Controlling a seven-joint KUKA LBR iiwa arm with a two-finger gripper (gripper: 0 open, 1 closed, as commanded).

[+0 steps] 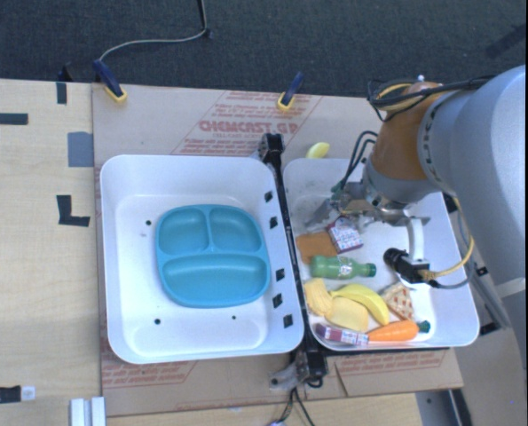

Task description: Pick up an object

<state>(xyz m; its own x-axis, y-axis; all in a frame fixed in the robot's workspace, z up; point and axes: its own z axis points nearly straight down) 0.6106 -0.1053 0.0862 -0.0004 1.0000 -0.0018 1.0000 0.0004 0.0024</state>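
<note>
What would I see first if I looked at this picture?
The big blue plate with three sections, sitting alone in the middle of the left bin. Next, the heap of toy food at the front of the right bin: a yellow banana, an orange carrot and a green bottle. Above it hangs the big grey robot arm with its orange band, reaching in from the right.

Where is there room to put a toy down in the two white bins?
The left white bin has bare floor all around the blue divided plastic plate, widest along its near edge and left side. The right white bin is crowded: green bottle, yellow banana and orange carrot fill its near half. The robot's hand hangs over its far part.
</note>
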